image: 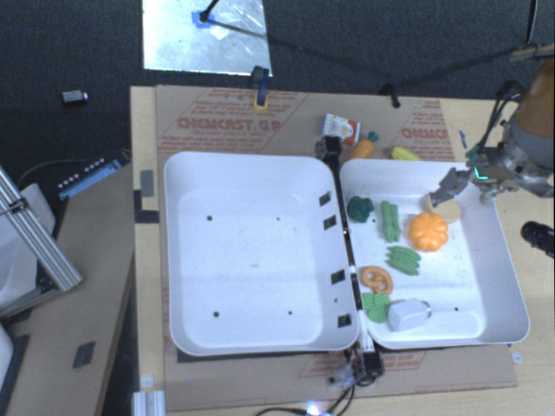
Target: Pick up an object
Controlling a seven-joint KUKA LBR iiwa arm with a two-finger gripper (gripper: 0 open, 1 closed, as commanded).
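Several toys crowd the right bin (pixel 499 258); the orange pumpkin (pixel 428 231), biggest, looks light, rigid, slick, so pinch across its ribs. Smaller: green pod (pixel 391 221), pretzel (pixel 376 277). Whether the end effector (pixel 448 185) above the pumpkin is open or closed, I cannot tell.

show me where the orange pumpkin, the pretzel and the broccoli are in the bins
orange pumpkin (pixel 428 231), camera view, middle of its rounded top.
pretzel (pixel 376 278), camera view, on its brown loop.
broccoli (pixel 359 207), camera view, centre of its dark green head.
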